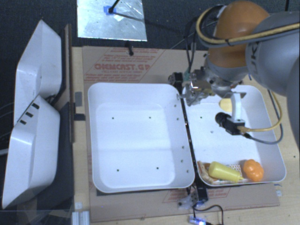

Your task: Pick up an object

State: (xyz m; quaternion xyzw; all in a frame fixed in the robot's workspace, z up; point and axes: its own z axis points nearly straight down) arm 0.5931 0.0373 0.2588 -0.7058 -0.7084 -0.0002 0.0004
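Hovering, gripper [194, 92] at far-left corner of the right bin [211, 144] — open or closed, cannot tell.
Well nearer the camera: yellow piece [225, 171], long axis across the bin, orange ball [253, 170] just beside.

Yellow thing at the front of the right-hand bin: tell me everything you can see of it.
The yellow object is elongated and tapered, thicker at its left end and narrowing to a blunt tip on the right. It looks smooth, slightly glossy, plastic-like and intact. It lies on its side along the near wall of the right-hand bin, slightly slanted. Its left part rests on a flat tan piece. Its tip ends beside the round orange object; whether they touch cannot be told.
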